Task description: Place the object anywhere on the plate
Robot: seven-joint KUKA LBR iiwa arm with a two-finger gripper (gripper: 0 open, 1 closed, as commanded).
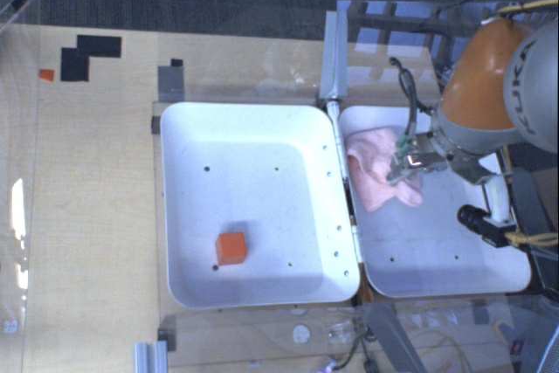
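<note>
Pincer down on the cloth, right bin

The pincer (409, 163) sits low over the crumpled pink cloth (377, 175) in the right white bin (454, 271); whether it grips is beyond telling (wrist blocks it). The small orange cube (231, 248) lies apart in the left white bin (262, 131).

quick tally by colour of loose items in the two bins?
Orange: 1, the orange block in the left bin
Pink: 1, the pink cloth in the right bin
Total: 2
</note>
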